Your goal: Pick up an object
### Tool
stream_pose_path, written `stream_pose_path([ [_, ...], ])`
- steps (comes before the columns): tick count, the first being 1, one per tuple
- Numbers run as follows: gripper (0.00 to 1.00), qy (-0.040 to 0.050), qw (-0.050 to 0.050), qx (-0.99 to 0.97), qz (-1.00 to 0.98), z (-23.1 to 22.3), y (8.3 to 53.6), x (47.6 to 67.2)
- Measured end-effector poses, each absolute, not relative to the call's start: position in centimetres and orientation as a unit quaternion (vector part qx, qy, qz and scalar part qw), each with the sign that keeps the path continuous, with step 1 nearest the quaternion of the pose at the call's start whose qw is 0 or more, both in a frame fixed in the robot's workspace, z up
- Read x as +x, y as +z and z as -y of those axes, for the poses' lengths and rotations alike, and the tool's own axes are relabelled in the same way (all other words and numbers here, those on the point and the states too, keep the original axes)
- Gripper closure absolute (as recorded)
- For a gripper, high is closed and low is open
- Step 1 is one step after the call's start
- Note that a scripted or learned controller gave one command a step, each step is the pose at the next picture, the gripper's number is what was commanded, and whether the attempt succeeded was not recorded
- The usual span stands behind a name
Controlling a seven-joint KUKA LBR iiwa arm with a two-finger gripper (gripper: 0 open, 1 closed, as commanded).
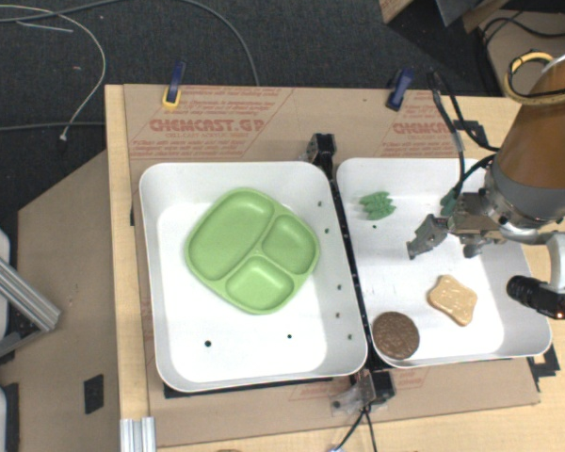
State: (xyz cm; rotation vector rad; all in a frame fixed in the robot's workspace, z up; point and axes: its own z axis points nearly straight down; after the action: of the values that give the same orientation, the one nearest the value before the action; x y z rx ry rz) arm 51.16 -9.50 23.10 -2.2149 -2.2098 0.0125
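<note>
The end effector [444, 236] hangs empty, fingers apart, above the right bin [395, 281]. The toast [452, 300] nearby looks light and stiff; I would grip its narrow sides.

Both white bins [169, 347]: smooth plastic, slight sheen. Green divided plate [252, 250]: matt plastic, smooth. Bench board [264, 111]: brown cardboard, printed red, dull. Clamps [174, 81] at its far edge: blue plastic. Brown round object [395, 334]: rough, grainy face. Tan piece [451, 299]: porous, bread-like. Small green item [378, 204]: knobbly. Gripper [452, 234]: dull grey metal. Floor [38, 83]: dark carpet.
</note>
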Motion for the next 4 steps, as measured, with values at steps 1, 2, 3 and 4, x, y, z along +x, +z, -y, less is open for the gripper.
stream_pose_path([
  [1,0.00,0.0002,0.002,-0.707,0.707,9.5,23.7,51.4],
  [2,0.00,0.0019,0.004,-0.708,0.707,10.4,18.0,51.4],
  [3,0.00,0.0015,0.004,-0.707,0.707,9.9,13.4,51.9],
  [4,0.00,0.0008,0.003,-0.708,0.707,9.8,8.2,51.9],
])
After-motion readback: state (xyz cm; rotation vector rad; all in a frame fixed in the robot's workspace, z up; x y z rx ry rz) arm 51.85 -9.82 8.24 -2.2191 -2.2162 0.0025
